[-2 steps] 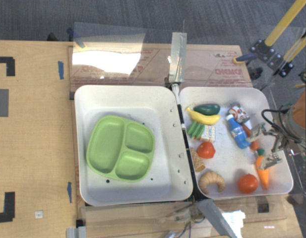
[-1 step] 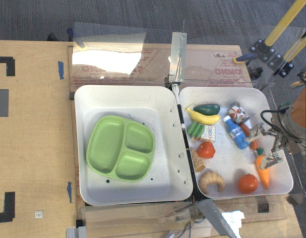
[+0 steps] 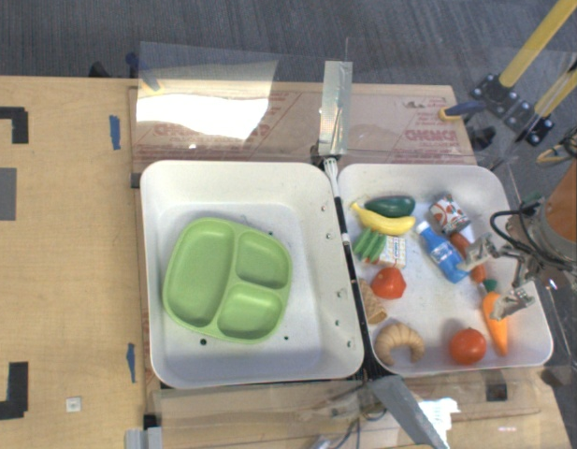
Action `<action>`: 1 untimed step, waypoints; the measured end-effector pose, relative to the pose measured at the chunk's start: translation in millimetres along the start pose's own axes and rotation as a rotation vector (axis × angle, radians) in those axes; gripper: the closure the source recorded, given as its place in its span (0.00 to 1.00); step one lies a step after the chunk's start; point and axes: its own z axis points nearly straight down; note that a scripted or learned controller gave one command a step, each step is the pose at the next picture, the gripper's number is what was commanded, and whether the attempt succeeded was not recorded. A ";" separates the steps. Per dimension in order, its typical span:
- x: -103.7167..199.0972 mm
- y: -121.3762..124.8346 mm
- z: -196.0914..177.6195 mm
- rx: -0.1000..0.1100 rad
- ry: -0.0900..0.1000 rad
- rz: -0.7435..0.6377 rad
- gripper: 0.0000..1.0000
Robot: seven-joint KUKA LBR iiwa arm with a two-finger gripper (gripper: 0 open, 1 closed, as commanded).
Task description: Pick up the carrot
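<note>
At the right edge of the right bin (image 3: 526, 251), close to its outer wall: the carrot (image 3: 497, 324), orange, lying roughly lengthwise with its green top pointing up-frame. The claw (image 3: 514, 283) sits right over that top end. Thin metal parts and cable overlap there, so whether it is spread or pinched shut cannot be told, and nothing shows the carrot actually gripped.

Risks from here, as judgement:
- Wall is just beside the carrot. A descent slightly off toward the outside could strike the rim or pin the carrot against it.
- The carrot tapers and looks smooth; a bite near the leafy end could let it swing or slip out on lifting.
- A red tomato (image 3: 468, 345) lies just beside the carrot's lower end, on the inner side. A wide approach might nudge it, or catch it instead.
- A small orange-and-green piece (image 3: 479, 271) lies near the claw (easily confused with the carrot top).

The green plate (image 3: 228, 279) in the left bin (image 3: 157, 251) is well apart, no concern.
</note>
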 end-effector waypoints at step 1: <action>14.8 28.9 26.6 -0.051 0.056 -0.198 0.00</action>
